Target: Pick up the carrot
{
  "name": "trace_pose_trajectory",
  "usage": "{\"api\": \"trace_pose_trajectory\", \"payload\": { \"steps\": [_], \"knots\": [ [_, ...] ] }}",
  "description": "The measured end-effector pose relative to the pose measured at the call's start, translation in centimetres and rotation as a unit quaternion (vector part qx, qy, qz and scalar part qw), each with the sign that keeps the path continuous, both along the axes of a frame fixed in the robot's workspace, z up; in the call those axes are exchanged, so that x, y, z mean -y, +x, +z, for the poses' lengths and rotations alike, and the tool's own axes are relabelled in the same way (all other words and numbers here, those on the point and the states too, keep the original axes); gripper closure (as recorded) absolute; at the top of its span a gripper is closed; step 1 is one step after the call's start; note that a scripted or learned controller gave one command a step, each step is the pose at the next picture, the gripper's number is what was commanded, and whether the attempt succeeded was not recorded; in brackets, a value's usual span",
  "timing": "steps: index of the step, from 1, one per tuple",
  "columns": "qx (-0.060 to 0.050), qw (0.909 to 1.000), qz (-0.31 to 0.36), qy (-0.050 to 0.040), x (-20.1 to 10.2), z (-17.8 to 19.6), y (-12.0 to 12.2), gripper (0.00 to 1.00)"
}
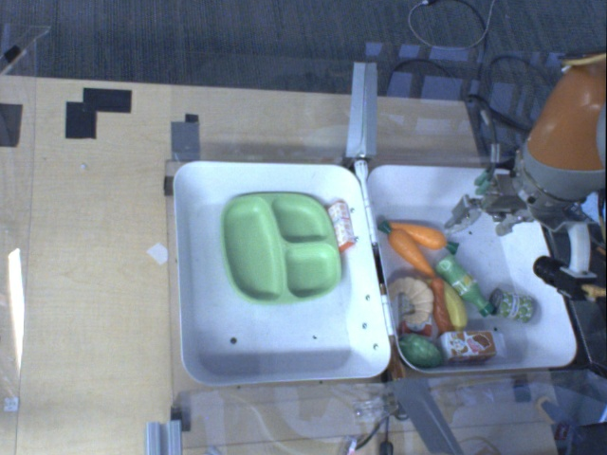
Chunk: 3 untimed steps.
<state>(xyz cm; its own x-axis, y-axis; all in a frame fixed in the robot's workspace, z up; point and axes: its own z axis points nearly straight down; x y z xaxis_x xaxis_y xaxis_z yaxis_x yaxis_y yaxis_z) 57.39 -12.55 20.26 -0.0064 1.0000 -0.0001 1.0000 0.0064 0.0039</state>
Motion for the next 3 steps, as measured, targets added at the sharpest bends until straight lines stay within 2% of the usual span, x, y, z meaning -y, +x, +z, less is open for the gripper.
{"api": "trace_pose_trajectory", "payload": {
  "steps": [1,2,3],
  "knots": [
    [0.009,0.9979,-0.064,-0.0002,-3.8,-8.4,3.8,0.00],
    [0.003,0.9938,-0.111,0.0009,-4.1,-11.4,3.1,0.00],
    [0.006,0.9939,-0.110,0.0026,-4.3,-10.1,3.4,1.00]
  ]
}}
